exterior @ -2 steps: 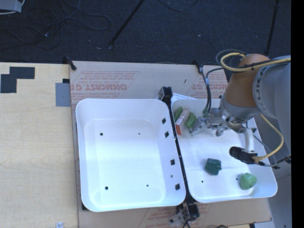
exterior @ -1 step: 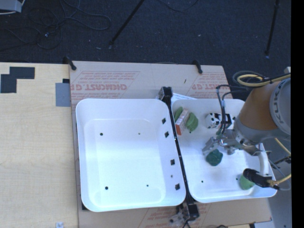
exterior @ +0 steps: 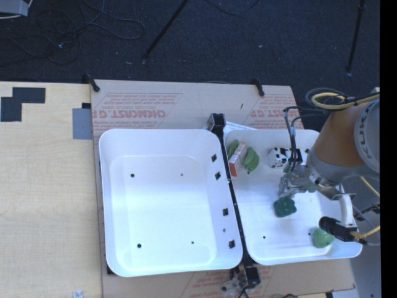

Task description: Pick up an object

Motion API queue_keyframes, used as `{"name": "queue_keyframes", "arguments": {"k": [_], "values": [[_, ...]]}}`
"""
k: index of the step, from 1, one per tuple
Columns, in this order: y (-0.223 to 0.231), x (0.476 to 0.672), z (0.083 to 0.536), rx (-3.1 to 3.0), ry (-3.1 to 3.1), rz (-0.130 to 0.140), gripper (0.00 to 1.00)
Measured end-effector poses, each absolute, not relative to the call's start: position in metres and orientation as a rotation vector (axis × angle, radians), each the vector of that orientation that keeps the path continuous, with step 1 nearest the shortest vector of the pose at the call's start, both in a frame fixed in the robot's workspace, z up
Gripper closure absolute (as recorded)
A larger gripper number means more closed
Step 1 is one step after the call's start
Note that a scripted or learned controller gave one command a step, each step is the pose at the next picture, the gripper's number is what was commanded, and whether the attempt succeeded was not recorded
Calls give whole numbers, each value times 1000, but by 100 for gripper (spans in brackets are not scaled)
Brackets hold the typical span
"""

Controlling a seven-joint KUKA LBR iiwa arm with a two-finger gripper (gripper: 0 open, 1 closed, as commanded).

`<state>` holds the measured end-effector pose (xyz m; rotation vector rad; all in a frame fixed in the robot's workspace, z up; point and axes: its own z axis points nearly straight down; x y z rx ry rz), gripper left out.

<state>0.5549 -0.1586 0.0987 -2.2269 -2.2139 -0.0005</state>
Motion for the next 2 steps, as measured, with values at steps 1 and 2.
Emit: {"name": "queue_keyframes", "arguments": {"k": [1,2], "values": [[-159,555,108,-2231,-2210,0,100],[-159,555,108,-2233,-2208,0,0]]}}
